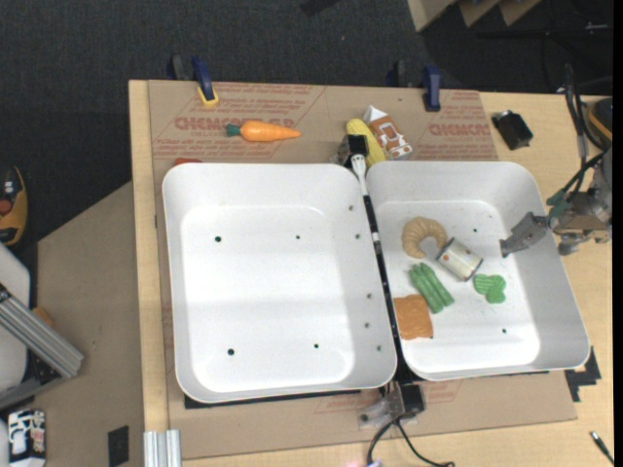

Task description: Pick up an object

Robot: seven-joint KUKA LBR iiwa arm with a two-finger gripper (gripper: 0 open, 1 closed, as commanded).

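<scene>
Five small objects lie in the right bin (545, 290) while the gripper (531, 230), grasp unreadable from here, hovers at the rim, needing descent onto one.

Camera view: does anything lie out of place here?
Yes. A toy carrot and a small pile with a banana lie on the cardboard behind the bins, while the other items sit inside the right bin.

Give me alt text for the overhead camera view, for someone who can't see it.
The gripper reaches in from the right over the right bin, which holds a croissant, small metal can, green pod, small green piece and orange slab. A toy carrot lies on the cardboard behind the left bin.
</scene>
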